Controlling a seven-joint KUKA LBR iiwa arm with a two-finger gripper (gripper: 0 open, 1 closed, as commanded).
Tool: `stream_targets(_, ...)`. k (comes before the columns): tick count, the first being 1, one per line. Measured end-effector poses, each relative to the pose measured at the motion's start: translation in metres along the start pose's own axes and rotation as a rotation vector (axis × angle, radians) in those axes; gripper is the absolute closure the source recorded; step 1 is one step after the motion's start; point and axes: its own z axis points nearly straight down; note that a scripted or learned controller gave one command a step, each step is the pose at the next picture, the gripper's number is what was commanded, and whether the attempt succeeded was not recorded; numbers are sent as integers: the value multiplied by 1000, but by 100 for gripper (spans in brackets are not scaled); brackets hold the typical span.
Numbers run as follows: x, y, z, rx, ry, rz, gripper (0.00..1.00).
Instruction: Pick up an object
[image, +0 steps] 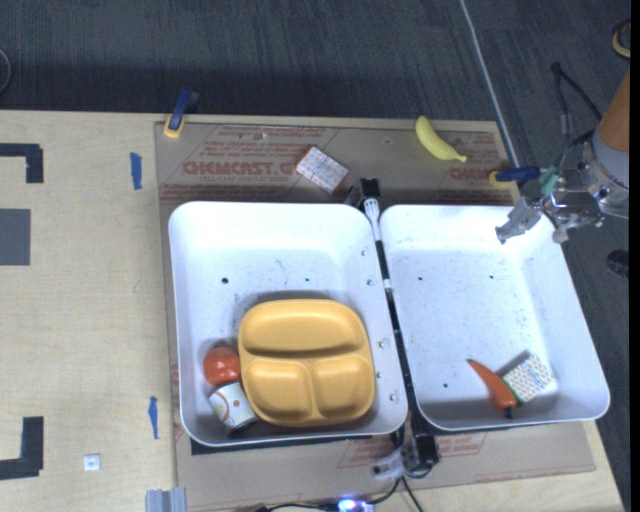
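Task status: nothing picked yet. The gripper (527, 222) hangs over the far right corner of the right bin (450, 225), with nothing visible between its fingers. Whether the gripper is apart or together, cannot tell — it is small, metallic and blurs into the wrist hardware and bin rim.

Candidate objects:
- Right bin: orange pepper-shaped piece (491, 383) and a small checkered packet (528, 378), touching or just beside each other in the near right corner, well apart from the gripper.
- Left bin (200, 240): large yellow compartment tray (303, 358) in the near half; at its left edge a red-orange ball (221, 365) and a small white-and-orange can (231, 405) squeezed between tray and bin wall.
- Outside the bins on the counter (80, 300): a banana (438, 139) and a patterned card (320, 168) on the brown board behind the bins.

Judgement: early in the task. Left to do: travel to a target, descend, close, lift. The pepper/packet pair looks nearest.

Hard to make out:
- The arm is cut off at the right edge, only wrist hardware shows.
- The can is partly tucked under the tray edge, orientation unclear.
- Whether pepper and packet overlap is not resolvable.
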Motion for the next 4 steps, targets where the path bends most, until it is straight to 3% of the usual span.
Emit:
stream_targets(1,60,-64,89,-1,0,0,0)
stream_targets(2,71,-81,150,-5,-1,1,0)
stream_targets(3,75,-129,150,-5,-1,1,0)
stream_targets(4,75,-128,140,-9,-1,0,100)
